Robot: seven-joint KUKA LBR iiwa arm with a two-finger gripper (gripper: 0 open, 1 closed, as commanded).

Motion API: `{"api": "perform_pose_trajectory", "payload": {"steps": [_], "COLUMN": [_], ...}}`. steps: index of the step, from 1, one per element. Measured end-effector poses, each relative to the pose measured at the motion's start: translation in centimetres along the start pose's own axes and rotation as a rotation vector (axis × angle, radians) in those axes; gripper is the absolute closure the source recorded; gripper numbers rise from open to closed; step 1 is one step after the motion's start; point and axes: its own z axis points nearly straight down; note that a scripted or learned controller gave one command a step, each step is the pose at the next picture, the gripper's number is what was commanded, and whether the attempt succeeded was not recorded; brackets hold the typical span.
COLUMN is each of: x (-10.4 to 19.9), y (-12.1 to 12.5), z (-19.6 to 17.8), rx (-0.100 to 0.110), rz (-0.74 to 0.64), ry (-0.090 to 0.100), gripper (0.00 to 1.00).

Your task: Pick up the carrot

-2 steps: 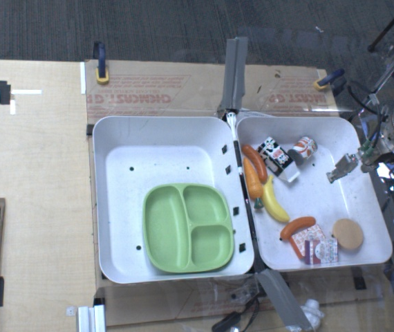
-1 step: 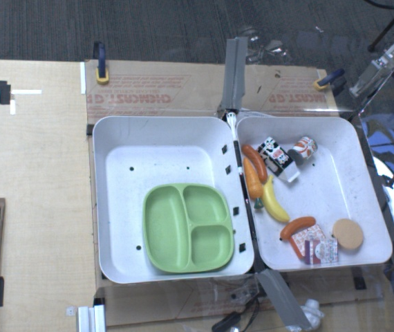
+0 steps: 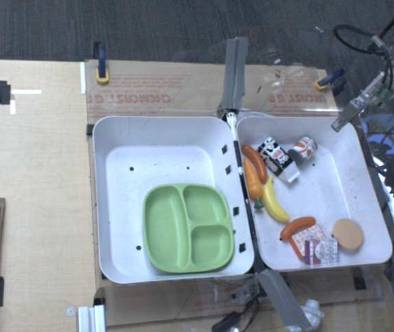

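Observation:
The carrot (image 3: 252, 181), orange with a small green tip, lies along the left wall of the right bin (image 3: 363, 185). It is wedged between a reddish sausage (image 3: 256, 160) and a yellow banana (image 3: 275, 202). My gripper (image 3: 342, 120) hangs at the bin's far right corner, just over the rim, well away from the carrot and up to its right. Nothing shows in the gripper.
The right bin also holds a cow-patterned carton (image 3: 277, 157), a small can (image 3: 304, 147), a second sausage (image 3: 298, 227), a round cookie (image 3: 349, 234) and a snack packet (image 3: 316, 249). A green divided plate (image 3: 186, 228) sits in the left bin (image 3: 114, 185).

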Motion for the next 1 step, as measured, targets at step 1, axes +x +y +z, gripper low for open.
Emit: {"api": "perform_pose_trajectory", "payload": {"steps": [1], "x": [-0.10], "y": [-1.52], "z": [4.95], "rx": [0.000], "rz": [-0.071], "ry": [0.000], "gripper": [0.00]}}
